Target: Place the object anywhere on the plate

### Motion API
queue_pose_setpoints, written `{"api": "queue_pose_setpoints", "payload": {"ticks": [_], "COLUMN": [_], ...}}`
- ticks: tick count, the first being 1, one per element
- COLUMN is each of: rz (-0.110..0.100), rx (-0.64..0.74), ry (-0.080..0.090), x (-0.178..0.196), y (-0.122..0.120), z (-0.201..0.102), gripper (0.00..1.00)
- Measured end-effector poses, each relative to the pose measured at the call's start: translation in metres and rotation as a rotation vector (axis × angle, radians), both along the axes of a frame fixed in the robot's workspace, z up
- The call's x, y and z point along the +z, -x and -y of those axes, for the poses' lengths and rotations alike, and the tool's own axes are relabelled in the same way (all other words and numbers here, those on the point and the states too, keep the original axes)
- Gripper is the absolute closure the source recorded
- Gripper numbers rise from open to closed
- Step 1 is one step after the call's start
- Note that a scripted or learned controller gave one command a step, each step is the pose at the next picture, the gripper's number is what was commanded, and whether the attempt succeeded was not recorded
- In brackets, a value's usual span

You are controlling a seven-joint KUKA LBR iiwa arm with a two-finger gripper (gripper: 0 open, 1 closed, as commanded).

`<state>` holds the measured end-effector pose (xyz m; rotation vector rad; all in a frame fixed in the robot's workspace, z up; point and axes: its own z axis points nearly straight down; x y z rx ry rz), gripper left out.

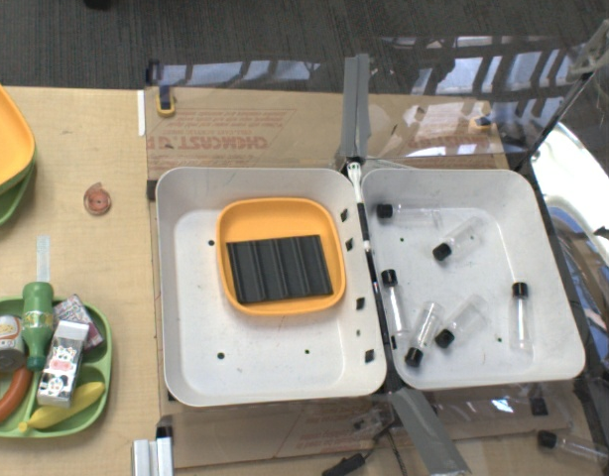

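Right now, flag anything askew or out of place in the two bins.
The clear vials with black caps lie scattered on their sides at all angles across the right bin. In the left bin, a dark ribbed slab sits squarely on the orange plate.

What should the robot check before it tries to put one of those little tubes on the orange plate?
1. Plate in place: ok. The orange plate sits in the left bin.
2. Room on the plate: cannot tell. A dark ridged pad covers most of it, leaving just the rim bare.
3. Tubes to pick: ok. Several clear tubes with black caps lie in the right bin, such as one near the top.
4. Easy tube to grab: ok. The tube at the right lies apart from the others.
5. Crowded tubes: not ok. Two tubes at the bottom lie close together.
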<state>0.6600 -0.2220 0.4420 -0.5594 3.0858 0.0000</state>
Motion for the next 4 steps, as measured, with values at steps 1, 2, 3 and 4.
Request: {"api": "queue_pose_setpoints", "payload": {"ticks": [1, 2, 3, 4], "rz": [-0.001, -0.001, 0.000, 0.002], "rx": [0.447, 0.917, 1.327, 1.815], "ry": [0.000, 0.000, 0.001, 0.001], "x": [0.000, -0.033, -0.068, -0.092], "y": [0.026, 0.011, 0.002, 0.000], "z": [0.000, -0.001, -0.001, -0.008], "gripper": [0.00, 0.00, 0.00, 0.00]}}
